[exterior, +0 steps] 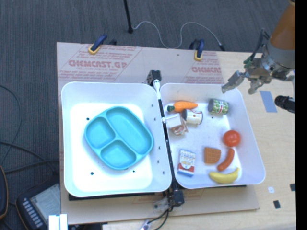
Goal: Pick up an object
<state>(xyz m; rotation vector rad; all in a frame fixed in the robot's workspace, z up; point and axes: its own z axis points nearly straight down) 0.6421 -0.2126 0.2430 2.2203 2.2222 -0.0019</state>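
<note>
Grey metal two-finger gripper point(243, 82) hangs at the frame's upper right, jaws spread wide, holding nothing, above the right white bin point(251, 143).

From my remote station I saw the arm point(286, 25) as a thick rounded body, its orange band bright above a grey wrist section. Below that sat a cluster of grey metal parts with a small green piece on one side. The gripper point(245, 80) was pale grey, its slim fingers point(230, 82) angular and metallic, with thin dark cabling nearby.
</note>
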